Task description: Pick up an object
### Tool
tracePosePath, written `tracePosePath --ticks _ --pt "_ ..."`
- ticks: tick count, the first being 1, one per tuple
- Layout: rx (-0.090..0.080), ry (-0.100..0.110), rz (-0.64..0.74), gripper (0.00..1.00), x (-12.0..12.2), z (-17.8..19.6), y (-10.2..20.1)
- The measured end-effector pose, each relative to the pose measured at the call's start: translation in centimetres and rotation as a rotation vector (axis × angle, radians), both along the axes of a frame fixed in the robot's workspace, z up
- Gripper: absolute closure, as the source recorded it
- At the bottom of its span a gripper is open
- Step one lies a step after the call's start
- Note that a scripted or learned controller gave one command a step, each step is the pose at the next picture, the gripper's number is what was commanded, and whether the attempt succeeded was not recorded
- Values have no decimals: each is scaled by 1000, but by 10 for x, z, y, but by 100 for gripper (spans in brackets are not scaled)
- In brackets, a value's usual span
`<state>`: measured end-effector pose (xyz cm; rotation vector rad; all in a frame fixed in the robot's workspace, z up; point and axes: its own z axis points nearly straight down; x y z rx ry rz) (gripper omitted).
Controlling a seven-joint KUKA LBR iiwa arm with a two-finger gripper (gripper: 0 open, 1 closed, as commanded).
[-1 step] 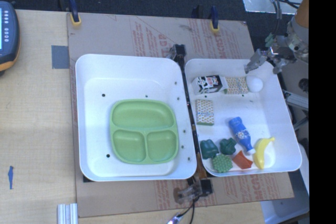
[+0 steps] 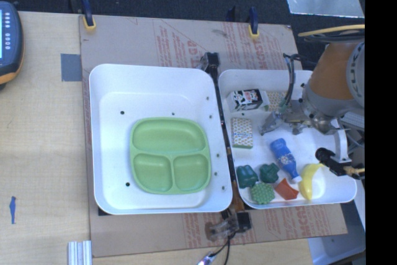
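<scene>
Hand point(image 2: 271, 125) hovers, apparently empty, above blue bottle point(image 2: 285, 158).

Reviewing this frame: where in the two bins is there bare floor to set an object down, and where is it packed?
Left bin: bare floor rings the green divided plate, widest along its left and far sides. Right bin: crowded. The blue bottle, yellow piece and green pieces fill its near part, and the arm hangs above its far right.

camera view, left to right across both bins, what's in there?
Green three-compartment plastic plate in the left white bin → pale checkered sponge pad in the right white bin → blue bottle → yellow banana-shaped toy.
</scene>
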<state>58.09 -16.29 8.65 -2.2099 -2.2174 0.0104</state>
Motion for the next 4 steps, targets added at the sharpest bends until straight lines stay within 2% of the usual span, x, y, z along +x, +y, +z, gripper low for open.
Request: tracePosePath --ticks 1,2,3,4 --pt "3 14 -3 0 61 4 -10" --pt "-1 -1 1 0 -24 5 -4" --pt "-1 -5 0 0 -71 5 16" --pt "-3 -6 2 100 -70 15 15"
